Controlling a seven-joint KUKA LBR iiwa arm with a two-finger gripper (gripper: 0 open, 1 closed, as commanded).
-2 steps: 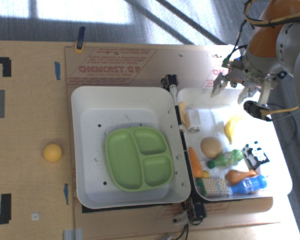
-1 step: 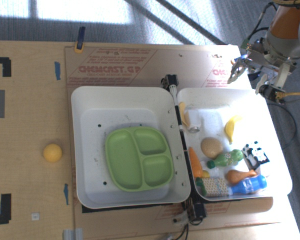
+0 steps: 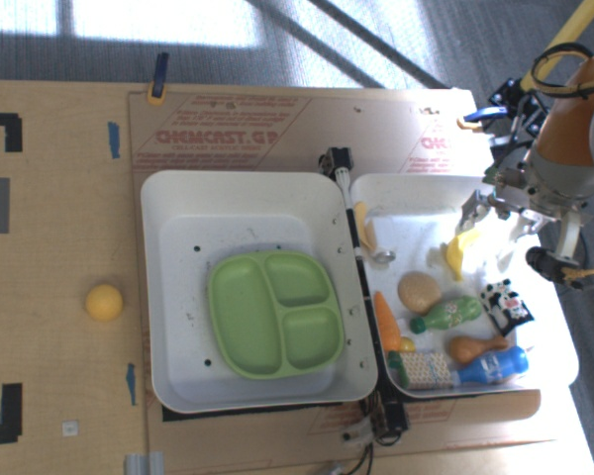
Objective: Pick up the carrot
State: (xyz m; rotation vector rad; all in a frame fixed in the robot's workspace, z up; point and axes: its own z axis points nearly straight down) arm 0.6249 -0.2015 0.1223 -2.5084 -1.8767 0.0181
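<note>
The carrot (image 3: 386, 323) lies along the right bin's (image 3: 416, 206) left wall, beside a potato (image 3: 419, 291) and green bottle (image 3: 449, 314). The gripper (image 3: 502, 210) hovers above a yellow block (image 3: 457, 253); its pincer's state cannot be told.

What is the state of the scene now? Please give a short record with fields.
target: carrot, lying along the left wall of the right bin
neighbours: potato, green bottle, blue bottle
left bin: holds a green divided plate
tool: above the right bin's far right part, apart from the carrot
outside bins: yellow ball on the bench
</note>
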